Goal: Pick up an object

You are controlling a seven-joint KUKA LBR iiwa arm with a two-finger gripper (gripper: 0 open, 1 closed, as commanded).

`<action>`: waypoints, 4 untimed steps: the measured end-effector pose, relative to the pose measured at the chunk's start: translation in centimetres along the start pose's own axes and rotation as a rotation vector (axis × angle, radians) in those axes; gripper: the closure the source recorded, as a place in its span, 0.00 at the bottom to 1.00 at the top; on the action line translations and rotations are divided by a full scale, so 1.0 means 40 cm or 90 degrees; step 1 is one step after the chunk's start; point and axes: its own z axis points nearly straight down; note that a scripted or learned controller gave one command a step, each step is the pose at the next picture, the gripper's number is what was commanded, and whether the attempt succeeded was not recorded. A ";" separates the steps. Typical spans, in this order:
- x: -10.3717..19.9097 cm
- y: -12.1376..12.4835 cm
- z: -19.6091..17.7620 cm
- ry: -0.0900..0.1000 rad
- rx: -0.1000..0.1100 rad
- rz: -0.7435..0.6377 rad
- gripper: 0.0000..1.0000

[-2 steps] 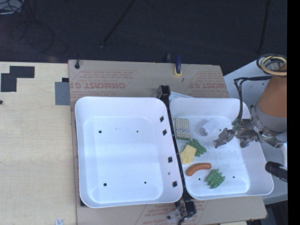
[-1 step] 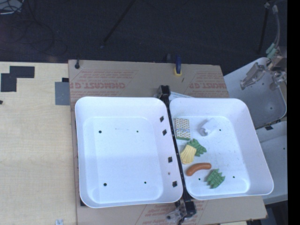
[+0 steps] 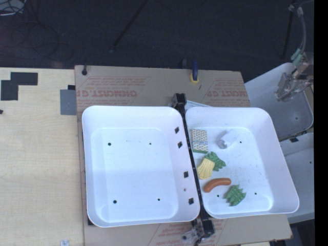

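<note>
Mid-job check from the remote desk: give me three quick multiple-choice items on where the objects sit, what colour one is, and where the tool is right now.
1. Which bin holds the objects?
A. Left bin
B. Right bin
C. Both bins

2. What colour is the sausage-shaped piece?
A. Blue
B. Orange-red
C. Black

3. Where is the tool?
A. Pressed into the left bin
B. Among the objects
C. Up at the right edge, away from both bins

Answers:
1 B: every piece lies in the right bin.
2 B: the sausage-shaped piece is orange-red, beside a green piece.
3 C: the tool hangs beyond the right bin's far corner, touching nothing.
</note>
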 end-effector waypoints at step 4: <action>0.368 -0.114 -0.301 0.000 -0.003 0.001 1.00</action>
